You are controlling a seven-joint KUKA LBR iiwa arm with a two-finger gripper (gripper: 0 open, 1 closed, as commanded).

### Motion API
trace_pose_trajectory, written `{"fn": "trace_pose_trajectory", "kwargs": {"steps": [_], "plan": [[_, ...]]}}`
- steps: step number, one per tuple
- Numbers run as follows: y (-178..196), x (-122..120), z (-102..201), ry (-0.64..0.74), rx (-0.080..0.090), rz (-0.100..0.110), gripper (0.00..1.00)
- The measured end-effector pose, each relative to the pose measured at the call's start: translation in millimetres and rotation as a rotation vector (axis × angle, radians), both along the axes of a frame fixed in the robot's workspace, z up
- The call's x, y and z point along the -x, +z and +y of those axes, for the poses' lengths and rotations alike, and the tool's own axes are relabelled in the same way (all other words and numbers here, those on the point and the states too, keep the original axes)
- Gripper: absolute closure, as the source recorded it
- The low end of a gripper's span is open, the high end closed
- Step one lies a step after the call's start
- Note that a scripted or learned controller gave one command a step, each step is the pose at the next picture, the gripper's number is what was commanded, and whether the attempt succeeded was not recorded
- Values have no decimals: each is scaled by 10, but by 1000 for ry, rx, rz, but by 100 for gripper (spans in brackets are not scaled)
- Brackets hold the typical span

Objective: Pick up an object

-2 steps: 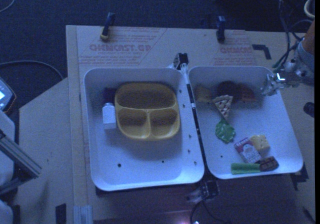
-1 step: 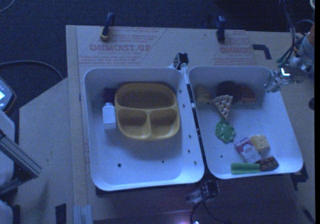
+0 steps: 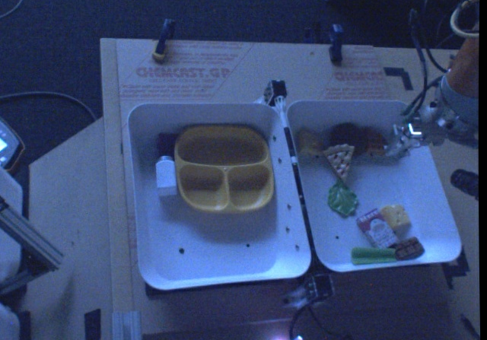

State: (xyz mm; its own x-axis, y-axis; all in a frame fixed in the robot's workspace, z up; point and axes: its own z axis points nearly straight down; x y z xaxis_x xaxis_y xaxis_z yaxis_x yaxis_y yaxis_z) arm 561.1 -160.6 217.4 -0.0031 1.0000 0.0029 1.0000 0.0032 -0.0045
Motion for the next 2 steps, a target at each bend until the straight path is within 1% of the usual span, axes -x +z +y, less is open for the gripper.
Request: {"fn": "trace_pose_trajectory", "kwargs": {"steps": [1,2], "plan": [[92,166,464,2,0,-2,100],[4,416,855,0,0,0,100]]}}
